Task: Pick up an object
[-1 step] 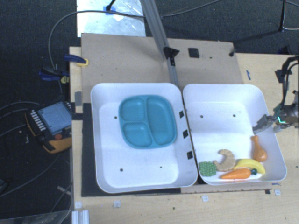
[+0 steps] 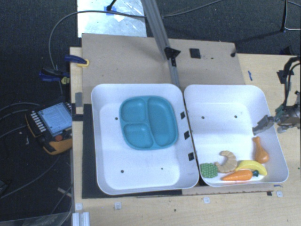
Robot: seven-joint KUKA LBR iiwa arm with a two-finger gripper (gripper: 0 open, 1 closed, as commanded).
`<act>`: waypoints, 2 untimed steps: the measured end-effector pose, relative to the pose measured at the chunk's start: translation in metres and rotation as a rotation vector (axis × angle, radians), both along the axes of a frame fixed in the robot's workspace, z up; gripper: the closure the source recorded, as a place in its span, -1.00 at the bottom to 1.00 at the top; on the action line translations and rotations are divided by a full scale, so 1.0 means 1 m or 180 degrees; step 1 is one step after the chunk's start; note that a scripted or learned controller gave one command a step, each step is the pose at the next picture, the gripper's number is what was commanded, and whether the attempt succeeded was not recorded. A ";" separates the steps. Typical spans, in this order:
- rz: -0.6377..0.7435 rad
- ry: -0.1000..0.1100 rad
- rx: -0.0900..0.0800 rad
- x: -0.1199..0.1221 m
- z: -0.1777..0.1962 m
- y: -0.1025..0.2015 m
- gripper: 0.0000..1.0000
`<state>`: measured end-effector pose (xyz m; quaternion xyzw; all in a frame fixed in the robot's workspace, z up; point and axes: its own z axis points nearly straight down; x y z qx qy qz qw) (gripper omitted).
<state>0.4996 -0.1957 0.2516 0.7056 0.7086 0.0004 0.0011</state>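
Several toy foods lie in the front right corner of the right bin (image 2: 221, 107): a green piece (image 2: 209, 170), a tan croissant-shaped piece (image 2: 228, 160), a yellow banana (image 2: 252, 166), an orange carrot (image 2: 237, 175) and an orange drumstick-shaped piece (image 2: 260, 150). My gripper (image 2: 276, 120) hangs at the right bin's right wall, just above and behind the drumstick-shaped piece. Nothing is visibly held in it.
A blue divided plate (image 2: 149, 122) lies in the left bin (image 2: 108, 173). A grey pole (image 2: 157, 27) slants over the cardboard behind the bins. Cables and a small device (image 2: 51, 122) lie on the floor to the left.
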 end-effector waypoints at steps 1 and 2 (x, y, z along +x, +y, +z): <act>-0.0010 0.0017 0.0006 -0.004 -0.062 -0.002 -1.00; -0.0009 0.0017 0.0009 -0.006 -0.121 0.007 -1.00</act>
